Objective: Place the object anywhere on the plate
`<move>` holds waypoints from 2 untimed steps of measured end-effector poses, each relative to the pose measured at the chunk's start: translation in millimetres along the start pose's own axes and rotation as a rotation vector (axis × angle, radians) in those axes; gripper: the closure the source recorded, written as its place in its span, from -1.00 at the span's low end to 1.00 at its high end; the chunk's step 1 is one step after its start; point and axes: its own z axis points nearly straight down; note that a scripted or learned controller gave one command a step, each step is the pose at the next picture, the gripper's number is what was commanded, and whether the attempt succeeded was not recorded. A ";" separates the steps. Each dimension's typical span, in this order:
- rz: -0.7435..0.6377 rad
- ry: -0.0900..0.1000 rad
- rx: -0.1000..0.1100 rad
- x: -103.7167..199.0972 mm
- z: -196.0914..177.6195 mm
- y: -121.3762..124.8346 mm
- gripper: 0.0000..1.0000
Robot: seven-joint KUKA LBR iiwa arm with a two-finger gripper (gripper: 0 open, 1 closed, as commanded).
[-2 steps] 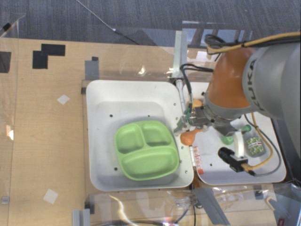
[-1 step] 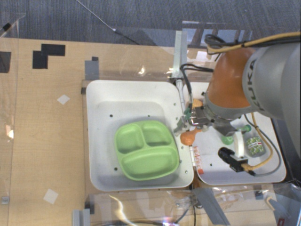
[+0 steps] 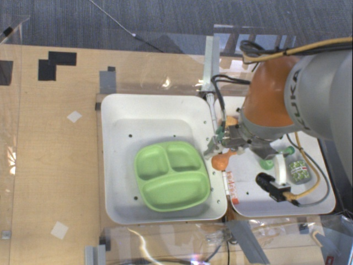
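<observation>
Sitting just beside the pincer [image 3: 217,143], whose state cannot be told, the orange object [image 3: 220,161] looks light and slippery; grasp its middle.

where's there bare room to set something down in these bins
The green plate has three bare compartments; the left bin is bare along its far and left walls. The right bin is crowded: arm, orange object, green bits.

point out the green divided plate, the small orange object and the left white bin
green divided plastic plate [image 3: 172,191], camera view, on its large lower compartment
small rounded orange object [image 3: 220,161], camera view, on its middle
shallow white left bin [image 3: 122,142], camera view, on bare floor left of the plate
</observation>
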 end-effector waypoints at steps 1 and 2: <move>0.000 0.000 0.000 0.0 0.0 0.0 -1.00; 0.000 0.000 0.000 0.0 0.0 0.0 -1.00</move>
